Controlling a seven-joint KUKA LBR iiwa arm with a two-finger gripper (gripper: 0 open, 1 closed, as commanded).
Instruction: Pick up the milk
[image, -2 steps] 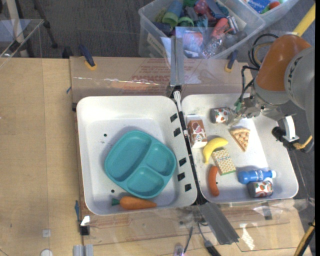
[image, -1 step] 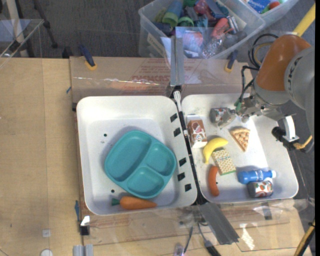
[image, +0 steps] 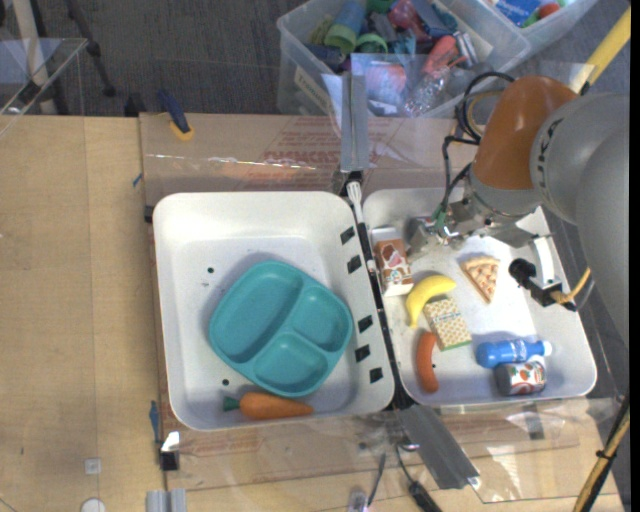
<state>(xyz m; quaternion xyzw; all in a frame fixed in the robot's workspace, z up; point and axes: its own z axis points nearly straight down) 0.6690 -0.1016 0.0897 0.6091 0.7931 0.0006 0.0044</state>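
- Camera view: gripper (image: 432, 228) low over right bin (image: 575, 345), far end; fingers' state can't tell.
- Milk carton (image: 393, 266) stands by divider, just below-left of gripper, not held.
- Banana (image: 428, 296) beside it; teal plate (image: 280, 327) in left bin (image: 180, 300).

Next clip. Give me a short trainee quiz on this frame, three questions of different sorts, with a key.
1. True or false: the teal divided plastic plate lies in the right white bin (right as the camera view shows it).
2. Which item lies nearest the small red-and-white milk carton? A) the yellow toy banana B) the orange toy carrot C) the blue plastic bottle
3. Fill in: the end effector is over the ___ bin of the camera view.

Key: 1 false, the plate is in the left bin; 2 A; 3 right.
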